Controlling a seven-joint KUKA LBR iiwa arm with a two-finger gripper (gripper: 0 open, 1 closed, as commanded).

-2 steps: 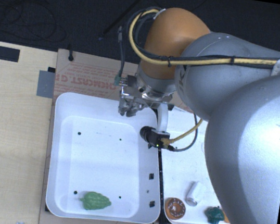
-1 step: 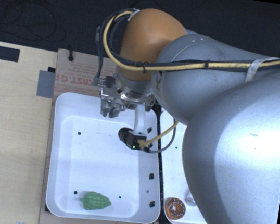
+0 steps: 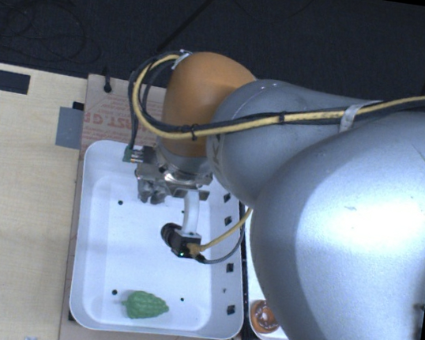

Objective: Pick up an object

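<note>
Green lump [image 3: 146,305] lies in the left bin [image 3: 87,257], down at the near end, close to the near wall. It is bumpy all over and lies flat on the white floor. Its long side runs from left to right, almost in line with that near wall. The left end looks fat and round. The right end gets thinner and points toward the right wall of the bin. Nothing is touching the lump, and white floor shows all around it.

The gripper [image 3: 162,194] hangs over the far half of the same bin. It is well apart from the lump, with a lot of white floor between them. It is not possible to tell if the gripper is wide or narrow, because it is seen from above and the wrist hides much of it. Nothing can be seen held in it.

The arm [image 3: 347,227] is big and grey and comes in from the right. The orange band [image 3: 200,95] sits just above the gripper.

A few small dark dots [image 3: 121,203] are on the bin floor. The bin rests on brown cardboard [image 3: 109,113], and the cardboard lies on a pale wooden bench [image 3: 4,220].

A small part of the right bin [image 3: 275,337] peeks out under the arm. A little round brown thing [image 3: 263,317] sits in it.
</note>
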